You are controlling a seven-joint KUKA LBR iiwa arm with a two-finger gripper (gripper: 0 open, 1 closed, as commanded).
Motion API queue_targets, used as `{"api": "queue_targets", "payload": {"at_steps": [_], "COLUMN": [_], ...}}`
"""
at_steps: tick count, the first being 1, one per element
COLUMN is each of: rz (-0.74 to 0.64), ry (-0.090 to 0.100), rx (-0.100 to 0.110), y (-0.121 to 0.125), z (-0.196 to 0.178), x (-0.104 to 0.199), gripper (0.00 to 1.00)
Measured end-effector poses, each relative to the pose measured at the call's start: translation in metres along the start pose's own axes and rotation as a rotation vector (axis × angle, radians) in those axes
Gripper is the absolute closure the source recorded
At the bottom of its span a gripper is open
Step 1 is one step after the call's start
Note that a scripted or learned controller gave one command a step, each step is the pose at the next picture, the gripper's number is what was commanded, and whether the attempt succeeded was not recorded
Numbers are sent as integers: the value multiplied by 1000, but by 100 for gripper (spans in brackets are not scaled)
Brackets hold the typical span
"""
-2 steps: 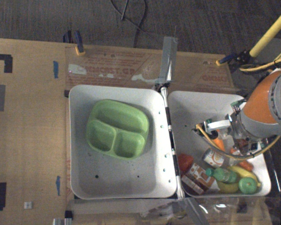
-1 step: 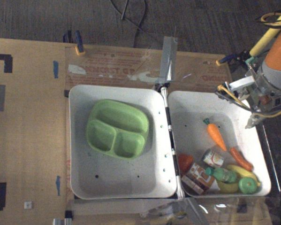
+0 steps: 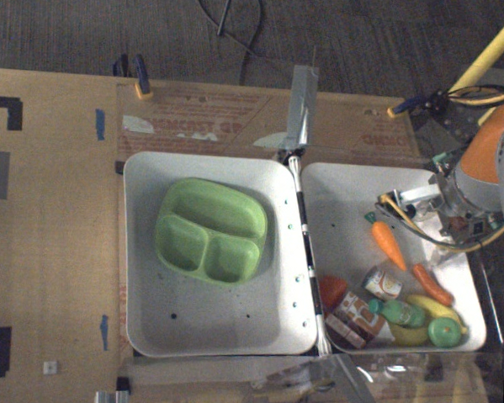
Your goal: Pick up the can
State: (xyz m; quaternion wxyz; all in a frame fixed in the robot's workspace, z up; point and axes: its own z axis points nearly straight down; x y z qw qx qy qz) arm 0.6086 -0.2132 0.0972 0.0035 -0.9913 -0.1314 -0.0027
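The can (image 3: 384, 282) is small, with a white and orange label, and lies tilted in the lower middle of the right bin (image 3: 345, 201). It sits between two carrots and a brown carton. My gripper (image 3: 447, 219) hangs over the bin's upper right part, near the right wall. That puts it up and to the right of the can, well apart from it. An orange carrot (image 3: 388, 244) lies between the gripper and the can.
Crowded round the can are a second carrot (image 3: 433, 284), a green bottle (image 3: 404, 313), a banana (image 3: 423, 322), a green round piece (image 3: 444, 332), a brown carton (image 3: 357, 318) and a red piece (image 3: 332, 290). The left bin (image 3: 137, 308) holds a green divided plate (image 3: 211, 230).
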Motion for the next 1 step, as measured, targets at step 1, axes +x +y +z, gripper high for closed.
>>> {"api": "queue_targets", "payload": {"at_steps": [1], "rz": [7], "ry": [-5], "rx": [-5], "y": [-42], "z": [-118], "x": [48], "gripper": [0]}}
